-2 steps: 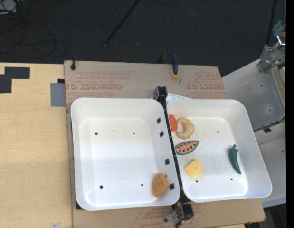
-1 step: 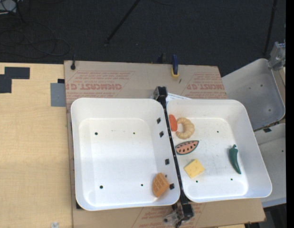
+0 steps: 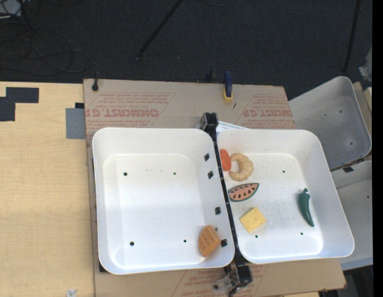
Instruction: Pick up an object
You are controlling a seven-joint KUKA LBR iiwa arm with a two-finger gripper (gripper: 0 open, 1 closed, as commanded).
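Right bin point(image 3: 315, 142): donut point(image 3: 242, 166), orange piece point(image 3: 225, 160), watermelon slice point(image 3: 243, 192), cheese point(image 3: 252, 219), green pepper point(image 3: 306, 207). Left bin point(image 3: 117, 142): waffle point(image 3: 208, 241) near divider. Fingers' state: can't tell.

We look down from one fixed camera set above the bench, tilted at a slant so the far edge sits at the top and dark floor shows beyond it. We stand far enough back to take in both the left bin point(image 3: 155, 203) and the right bin point(image 3: 284, 193) whole, with the cardboard sheet point(image 3: 179, 107) beneath them and the wooden benchtop point(image 3: 36, 190) on our left.
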